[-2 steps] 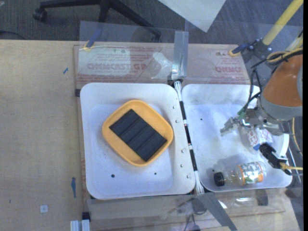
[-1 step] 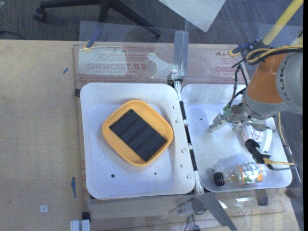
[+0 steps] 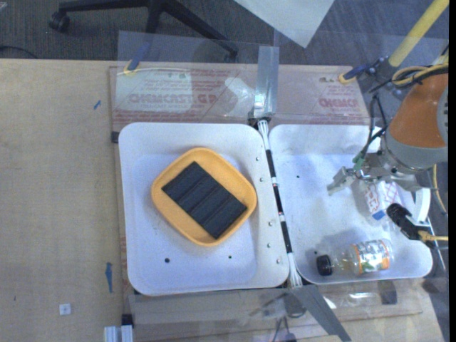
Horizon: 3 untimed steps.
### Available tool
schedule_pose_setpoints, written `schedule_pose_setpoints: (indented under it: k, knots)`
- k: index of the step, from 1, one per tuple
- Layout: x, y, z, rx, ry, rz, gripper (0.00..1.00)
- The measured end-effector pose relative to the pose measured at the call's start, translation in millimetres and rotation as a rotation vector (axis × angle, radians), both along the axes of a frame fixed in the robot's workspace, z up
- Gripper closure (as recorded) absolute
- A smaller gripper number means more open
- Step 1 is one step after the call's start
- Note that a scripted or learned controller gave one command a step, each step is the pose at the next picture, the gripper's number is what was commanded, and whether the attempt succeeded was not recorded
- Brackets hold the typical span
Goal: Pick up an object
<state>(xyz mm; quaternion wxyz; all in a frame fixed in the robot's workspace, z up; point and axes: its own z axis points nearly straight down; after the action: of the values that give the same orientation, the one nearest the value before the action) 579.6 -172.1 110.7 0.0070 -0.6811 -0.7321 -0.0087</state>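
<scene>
My gripper (image 3: 360,173) at right-centre, grip state unclear | nothing lifted | bottle (image 3: 356,257) at lower right awaits pickup

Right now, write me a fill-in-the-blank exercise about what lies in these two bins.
1. The yellow tray lies in the ____ bin.
2. The bottle in the right bin lies on its ____.
3. The bottle's cap is coloured ____.
4. The arm's band is coloured ____.

Missing words: left; side; black; orange
</scene>
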Motion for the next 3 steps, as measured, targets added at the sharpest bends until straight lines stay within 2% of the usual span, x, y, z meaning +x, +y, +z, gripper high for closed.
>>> schedule_pose_setpoints:
  k: [1,3]
  knots:
    - [-7.2,-4.2,-7.4,0.012,-0.016,0.089,0.00]
    - [-13.0,-5.9,-7.4,0.014,-0.020,0.100,0.00]
